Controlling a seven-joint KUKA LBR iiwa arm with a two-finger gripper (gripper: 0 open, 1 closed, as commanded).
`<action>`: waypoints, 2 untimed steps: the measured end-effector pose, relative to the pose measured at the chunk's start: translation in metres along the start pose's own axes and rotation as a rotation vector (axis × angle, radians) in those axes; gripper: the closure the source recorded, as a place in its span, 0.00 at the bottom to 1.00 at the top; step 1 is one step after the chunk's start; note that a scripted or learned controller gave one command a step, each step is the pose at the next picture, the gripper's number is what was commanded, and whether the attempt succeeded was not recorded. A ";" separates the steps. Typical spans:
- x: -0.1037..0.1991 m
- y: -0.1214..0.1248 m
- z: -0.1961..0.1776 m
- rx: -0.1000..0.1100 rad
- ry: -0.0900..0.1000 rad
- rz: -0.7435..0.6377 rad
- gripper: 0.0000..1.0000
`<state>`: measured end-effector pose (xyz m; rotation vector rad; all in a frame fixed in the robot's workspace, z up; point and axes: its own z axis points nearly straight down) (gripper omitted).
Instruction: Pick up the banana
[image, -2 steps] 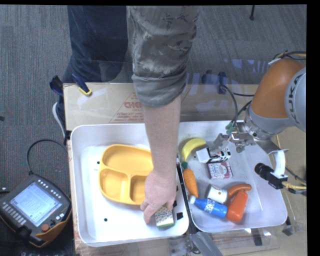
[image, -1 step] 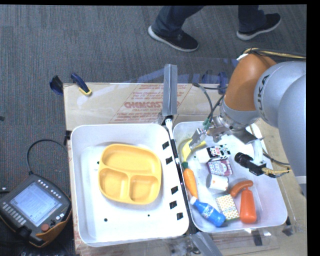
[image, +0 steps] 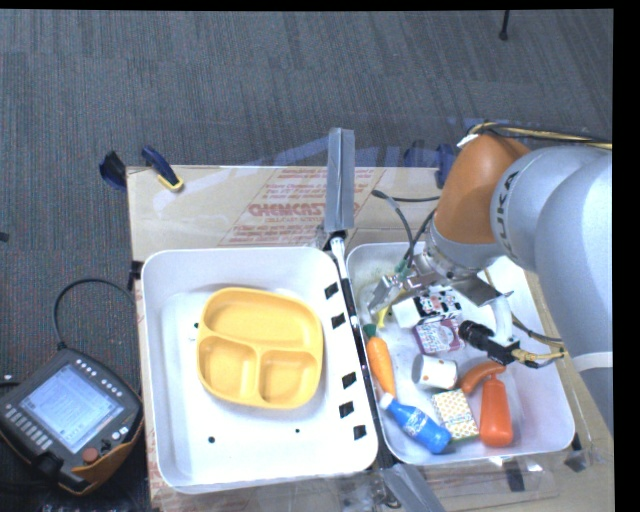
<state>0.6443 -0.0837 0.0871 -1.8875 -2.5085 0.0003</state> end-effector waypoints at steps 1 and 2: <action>0.001 0.000 -0.008 0.005 0.003 -0.002 1.00; 0.037 0.011 -0.099 -0.002 -0.001 -0.085 1.00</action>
